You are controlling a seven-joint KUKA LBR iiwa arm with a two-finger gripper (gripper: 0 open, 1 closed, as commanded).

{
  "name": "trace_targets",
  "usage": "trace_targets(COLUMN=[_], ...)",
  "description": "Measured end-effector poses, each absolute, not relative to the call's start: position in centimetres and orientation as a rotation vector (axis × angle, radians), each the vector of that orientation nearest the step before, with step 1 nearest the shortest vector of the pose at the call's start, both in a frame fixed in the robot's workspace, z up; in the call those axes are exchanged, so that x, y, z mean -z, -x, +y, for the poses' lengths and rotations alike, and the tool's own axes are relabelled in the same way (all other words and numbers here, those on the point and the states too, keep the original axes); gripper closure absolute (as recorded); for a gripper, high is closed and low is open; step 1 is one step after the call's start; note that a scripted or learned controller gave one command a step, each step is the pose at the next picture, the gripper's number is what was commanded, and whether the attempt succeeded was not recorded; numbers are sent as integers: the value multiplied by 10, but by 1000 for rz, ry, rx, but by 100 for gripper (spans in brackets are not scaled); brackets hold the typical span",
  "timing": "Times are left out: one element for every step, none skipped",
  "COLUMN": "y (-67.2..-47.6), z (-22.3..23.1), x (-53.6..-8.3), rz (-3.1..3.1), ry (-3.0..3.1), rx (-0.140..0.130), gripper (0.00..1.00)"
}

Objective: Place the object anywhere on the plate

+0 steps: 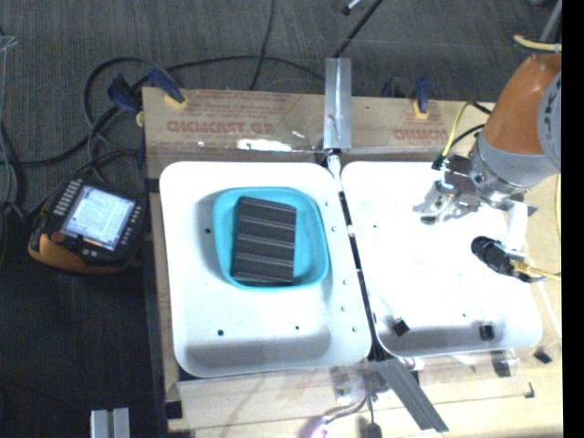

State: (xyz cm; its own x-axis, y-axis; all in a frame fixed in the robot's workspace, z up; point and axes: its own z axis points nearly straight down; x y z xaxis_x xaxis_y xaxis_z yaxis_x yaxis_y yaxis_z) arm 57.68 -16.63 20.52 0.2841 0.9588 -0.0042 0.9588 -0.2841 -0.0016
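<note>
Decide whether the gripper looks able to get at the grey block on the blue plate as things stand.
Probably yes. The block lies flat on the plate in the left bin with nothing over it. The gripper hovers over the right bin, and nothing tall stands between them.

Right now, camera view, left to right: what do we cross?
In order: handheld pendant on the floor → dark ribbed block on the blue plate → tool over the right bin.
</note>
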Motion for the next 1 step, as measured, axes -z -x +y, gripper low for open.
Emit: trace_targets(y=[-577], z=[-166], x=[-205], rz=[1879], ry=[-2516], rx=[7], gripper=[0])
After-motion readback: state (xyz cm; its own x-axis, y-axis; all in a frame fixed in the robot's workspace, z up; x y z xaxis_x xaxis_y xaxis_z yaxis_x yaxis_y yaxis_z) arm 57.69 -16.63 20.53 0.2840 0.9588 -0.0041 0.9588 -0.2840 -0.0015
